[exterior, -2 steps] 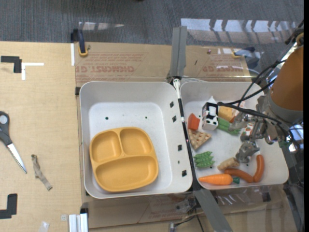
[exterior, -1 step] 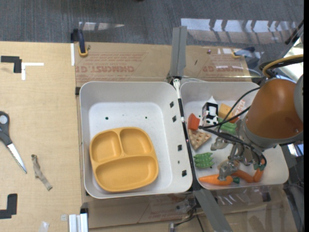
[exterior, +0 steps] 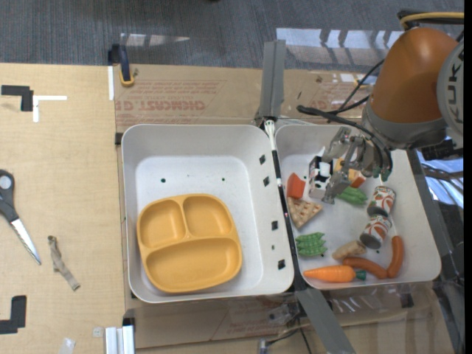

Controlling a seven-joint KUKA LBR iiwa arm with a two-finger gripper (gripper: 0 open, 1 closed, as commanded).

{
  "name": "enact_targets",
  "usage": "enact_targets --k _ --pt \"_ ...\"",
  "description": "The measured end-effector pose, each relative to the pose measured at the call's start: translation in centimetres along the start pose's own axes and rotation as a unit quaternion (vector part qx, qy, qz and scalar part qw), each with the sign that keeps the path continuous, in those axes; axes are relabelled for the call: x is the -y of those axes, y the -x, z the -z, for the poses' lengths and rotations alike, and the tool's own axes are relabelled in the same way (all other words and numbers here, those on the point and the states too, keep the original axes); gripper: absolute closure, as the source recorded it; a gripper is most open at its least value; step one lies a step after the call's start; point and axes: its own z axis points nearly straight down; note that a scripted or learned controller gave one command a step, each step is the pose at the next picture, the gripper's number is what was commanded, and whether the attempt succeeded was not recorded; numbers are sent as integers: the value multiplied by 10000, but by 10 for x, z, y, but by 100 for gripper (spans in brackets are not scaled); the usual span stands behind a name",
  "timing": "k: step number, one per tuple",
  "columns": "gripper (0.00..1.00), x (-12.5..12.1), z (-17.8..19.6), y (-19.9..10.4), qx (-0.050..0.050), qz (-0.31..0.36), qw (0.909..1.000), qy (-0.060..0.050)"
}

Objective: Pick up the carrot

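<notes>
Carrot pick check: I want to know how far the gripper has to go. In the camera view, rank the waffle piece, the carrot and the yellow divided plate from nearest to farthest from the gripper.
1. Waffle piece: right bin, just below-left of the gripper.
2. Carrot: near the right bin's front edge.
3. Yellow divided plate: in the left bin, farthest.

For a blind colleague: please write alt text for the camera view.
The gripper hangs over the right bin, far from the carrot lying at its near edge. The left bin holds a yellow divided plate.
</notes>
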Motion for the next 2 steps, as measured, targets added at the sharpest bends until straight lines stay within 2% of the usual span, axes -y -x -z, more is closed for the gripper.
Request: enact_targets --k 1,2 --pt "0 25 -76 44 127 223 9997 19" --pt "0 16 -75 37 133 -1054 9943 40"
